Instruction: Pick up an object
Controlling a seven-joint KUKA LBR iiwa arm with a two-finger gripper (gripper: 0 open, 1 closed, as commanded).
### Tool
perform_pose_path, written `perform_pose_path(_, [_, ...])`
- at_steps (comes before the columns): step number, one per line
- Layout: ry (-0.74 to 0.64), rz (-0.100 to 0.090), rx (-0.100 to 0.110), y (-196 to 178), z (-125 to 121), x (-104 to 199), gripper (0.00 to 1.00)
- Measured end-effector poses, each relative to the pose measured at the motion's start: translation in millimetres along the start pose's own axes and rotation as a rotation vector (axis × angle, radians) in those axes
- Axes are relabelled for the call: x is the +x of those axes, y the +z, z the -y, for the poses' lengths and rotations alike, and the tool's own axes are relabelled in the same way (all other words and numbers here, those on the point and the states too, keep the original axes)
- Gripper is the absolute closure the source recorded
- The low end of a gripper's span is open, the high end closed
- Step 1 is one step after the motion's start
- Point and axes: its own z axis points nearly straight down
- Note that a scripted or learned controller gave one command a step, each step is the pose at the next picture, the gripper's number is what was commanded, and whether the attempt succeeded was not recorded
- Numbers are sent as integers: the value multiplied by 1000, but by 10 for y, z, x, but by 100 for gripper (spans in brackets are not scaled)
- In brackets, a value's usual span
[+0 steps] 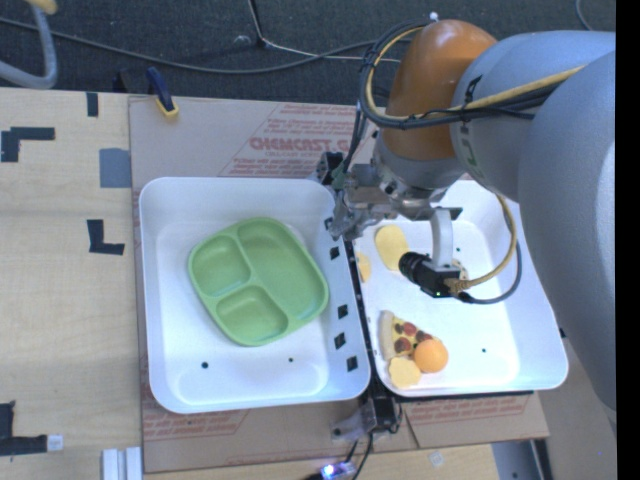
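sitting on brown cardboard (240, 138), white bins (160, 298); gripper (345, 223) above their divide, grip unreadable.

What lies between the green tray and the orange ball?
Camera view: the two bins' adjoining rims, then a pizza-slice toy next to the ball.

Entry: you are working in a robotics lab cell, not a home or shop. Evidence:

- 1 grey industrial robot arm with an orange band (440, 68) reaches over a pale wood-grain bench top (60, 318).
- 2 shallow white plastic bins (240, 378) sit side by side on a brown cardboard sheet with red print (200, 138).
- Black tape marks (35, 135) are stuck to the bench.
- A thin black cable (250, 6) crosses the dark grey carpet (150, 8) behind it.
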Motion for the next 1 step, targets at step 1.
perform_pose_path(1, [0,0,0,9,-228,588,100])
